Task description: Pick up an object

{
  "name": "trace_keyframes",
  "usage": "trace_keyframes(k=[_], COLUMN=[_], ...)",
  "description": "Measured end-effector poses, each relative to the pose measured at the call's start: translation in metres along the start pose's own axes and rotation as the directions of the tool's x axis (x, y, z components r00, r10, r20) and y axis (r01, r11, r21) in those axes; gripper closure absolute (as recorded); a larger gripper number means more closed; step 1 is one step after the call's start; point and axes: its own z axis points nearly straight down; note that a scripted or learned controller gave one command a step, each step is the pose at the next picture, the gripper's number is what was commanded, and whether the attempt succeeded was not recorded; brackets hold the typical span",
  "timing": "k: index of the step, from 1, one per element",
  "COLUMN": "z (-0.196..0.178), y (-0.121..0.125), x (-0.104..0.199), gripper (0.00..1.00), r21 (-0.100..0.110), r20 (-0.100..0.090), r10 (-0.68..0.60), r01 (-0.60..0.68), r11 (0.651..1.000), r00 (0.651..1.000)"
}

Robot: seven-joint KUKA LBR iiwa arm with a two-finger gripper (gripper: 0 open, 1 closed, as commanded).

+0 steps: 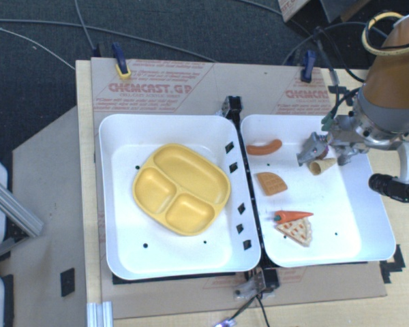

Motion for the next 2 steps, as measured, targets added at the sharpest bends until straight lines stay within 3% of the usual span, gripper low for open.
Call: trace_keyframes(k=[1,2], z=[-0.007,0.053], y=[0.002,-0.005], x=[0.000,-0.003], gripper=[0.00,0.00], r21=[-0.014,-0.008], r20=[0.002,0.000], r10=[-0.003,-0.002], r01=[0.003,0.002], r11=[1.000,1.000], r00=[1.000,1.000])
